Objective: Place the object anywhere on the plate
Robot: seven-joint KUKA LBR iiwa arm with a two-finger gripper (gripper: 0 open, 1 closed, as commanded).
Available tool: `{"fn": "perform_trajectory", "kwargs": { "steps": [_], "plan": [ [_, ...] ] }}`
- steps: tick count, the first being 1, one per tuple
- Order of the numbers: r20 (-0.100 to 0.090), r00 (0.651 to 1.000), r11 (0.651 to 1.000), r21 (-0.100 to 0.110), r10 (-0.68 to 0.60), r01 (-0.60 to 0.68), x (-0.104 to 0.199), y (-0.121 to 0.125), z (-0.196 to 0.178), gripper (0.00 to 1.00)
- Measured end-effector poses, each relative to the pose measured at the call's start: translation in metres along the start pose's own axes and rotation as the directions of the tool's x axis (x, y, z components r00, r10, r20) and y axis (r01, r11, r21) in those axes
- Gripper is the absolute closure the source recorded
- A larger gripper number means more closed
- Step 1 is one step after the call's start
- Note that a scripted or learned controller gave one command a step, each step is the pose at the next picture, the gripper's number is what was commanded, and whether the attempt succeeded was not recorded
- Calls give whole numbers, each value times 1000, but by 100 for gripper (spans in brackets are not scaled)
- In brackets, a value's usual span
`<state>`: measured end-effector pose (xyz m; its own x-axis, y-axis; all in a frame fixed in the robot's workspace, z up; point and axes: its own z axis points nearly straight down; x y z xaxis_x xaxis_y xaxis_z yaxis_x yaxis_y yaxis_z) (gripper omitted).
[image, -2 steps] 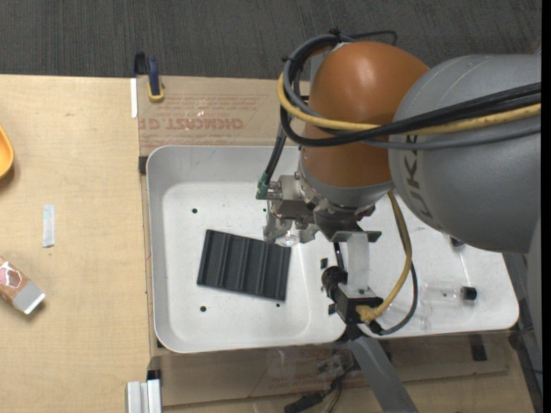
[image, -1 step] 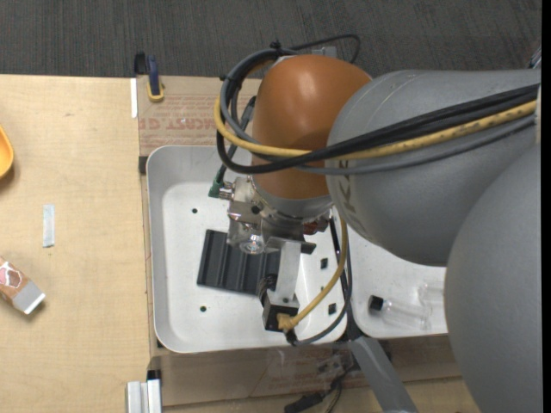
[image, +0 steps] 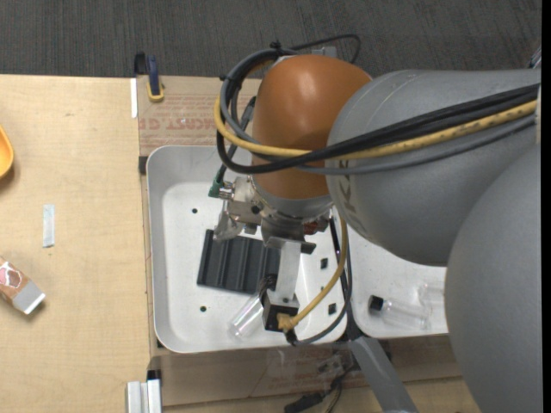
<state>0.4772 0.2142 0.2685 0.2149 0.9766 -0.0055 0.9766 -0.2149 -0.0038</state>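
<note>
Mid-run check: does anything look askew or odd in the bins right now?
Nothing looks spilled or broken. The black ribbed slab lies skewed in the left bin, and a clear tube lies on its side near that bin's front rim.

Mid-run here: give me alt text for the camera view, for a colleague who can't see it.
The grey-and-orange arm reaches over the left white bin, its gripper over a black ribbed slab. A clear tube lies beside it; the right bin holds another clear item.
</note>
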Motion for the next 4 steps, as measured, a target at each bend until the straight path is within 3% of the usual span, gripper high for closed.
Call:
{"fn": "perform_trajectory", "kwargs": {
  "steps": [1, 2, 3, 4],
  "plan": [
    [5, 1000, 1000, 3, 0, 0, -1, 1, -8, 100],
    [-2, 993, 993, -2, -119, 119, -61, 14, -38, 100],
    [0, 992, 992, 2, 125, -125, -25, 5, 6, 100],
    [1, 933, 933, 2, 360, -360, 13, -3, 118, 100]
  ]
}}
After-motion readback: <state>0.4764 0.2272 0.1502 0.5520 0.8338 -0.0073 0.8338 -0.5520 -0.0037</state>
